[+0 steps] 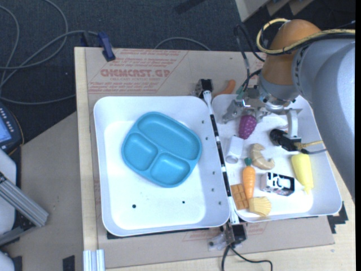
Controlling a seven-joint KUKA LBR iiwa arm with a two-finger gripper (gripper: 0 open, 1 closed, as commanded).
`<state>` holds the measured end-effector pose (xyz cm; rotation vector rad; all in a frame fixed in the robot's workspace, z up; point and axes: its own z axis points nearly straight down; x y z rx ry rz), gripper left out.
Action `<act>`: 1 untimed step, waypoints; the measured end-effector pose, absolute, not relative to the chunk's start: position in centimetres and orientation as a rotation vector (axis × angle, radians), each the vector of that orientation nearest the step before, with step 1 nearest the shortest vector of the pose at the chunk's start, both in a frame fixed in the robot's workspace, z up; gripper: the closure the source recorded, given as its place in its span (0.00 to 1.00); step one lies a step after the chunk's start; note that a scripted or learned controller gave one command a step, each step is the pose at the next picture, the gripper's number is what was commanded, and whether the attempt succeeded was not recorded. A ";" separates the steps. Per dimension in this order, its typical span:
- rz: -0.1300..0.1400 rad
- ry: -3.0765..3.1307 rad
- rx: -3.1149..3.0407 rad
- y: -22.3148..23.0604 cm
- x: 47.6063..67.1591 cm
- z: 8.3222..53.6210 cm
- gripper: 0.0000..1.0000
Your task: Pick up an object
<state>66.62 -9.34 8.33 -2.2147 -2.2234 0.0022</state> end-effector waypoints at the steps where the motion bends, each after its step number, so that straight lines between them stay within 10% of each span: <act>1: -0.001 -2.224 -2.219 -9.5 66.7 9.6 1.00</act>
